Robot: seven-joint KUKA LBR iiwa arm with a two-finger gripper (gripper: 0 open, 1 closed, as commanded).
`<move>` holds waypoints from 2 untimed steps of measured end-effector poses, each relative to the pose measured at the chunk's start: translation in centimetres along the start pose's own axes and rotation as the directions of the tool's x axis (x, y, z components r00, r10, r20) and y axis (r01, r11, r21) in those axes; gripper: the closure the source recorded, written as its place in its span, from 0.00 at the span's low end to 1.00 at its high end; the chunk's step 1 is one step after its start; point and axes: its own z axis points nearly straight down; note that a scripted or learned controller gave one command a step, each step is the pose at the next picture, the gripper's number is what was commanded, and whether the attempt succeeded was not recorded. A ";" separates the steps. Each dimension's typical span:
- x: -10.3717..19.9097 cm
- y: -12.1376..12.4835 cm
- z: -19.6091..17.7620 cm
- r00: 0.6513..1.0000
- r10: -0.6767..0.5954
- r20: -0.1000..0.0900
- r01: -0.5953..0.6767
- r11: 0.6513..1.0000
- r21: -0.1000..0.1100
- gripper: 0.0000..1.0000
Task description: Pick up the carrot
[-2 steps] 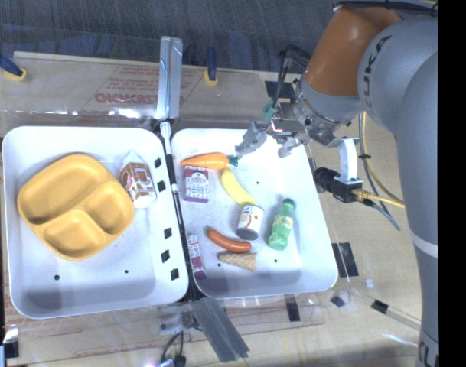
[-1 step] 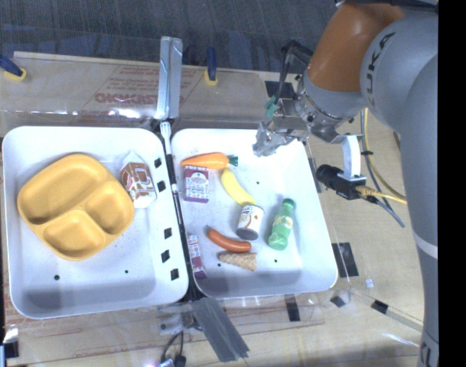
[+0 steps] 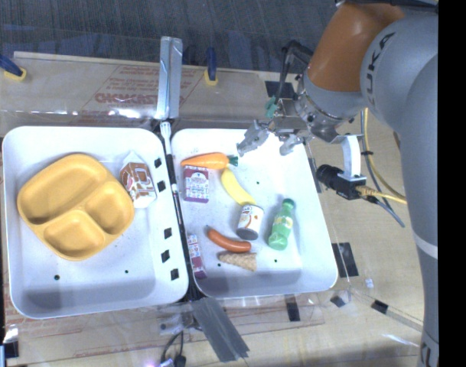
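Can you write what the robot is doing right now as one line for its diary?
gripper: open, above right bin | carrot: lying in right bin, not held | step: reaching

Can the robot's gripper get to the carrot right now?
Probably yes. The gripper hangs open just right of the carrot, which lies uncovered at the right bin's far edge. The banana sits close below it.
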 end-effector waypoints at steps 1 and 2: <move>1.6 4.5 10.2 0.990 -0.141 0.001 0.141 0.990 -0.004 0.00; 1.6 5.7 16.1 0.953 -0.304 0.008 0.304 0.953 -0.018 0.00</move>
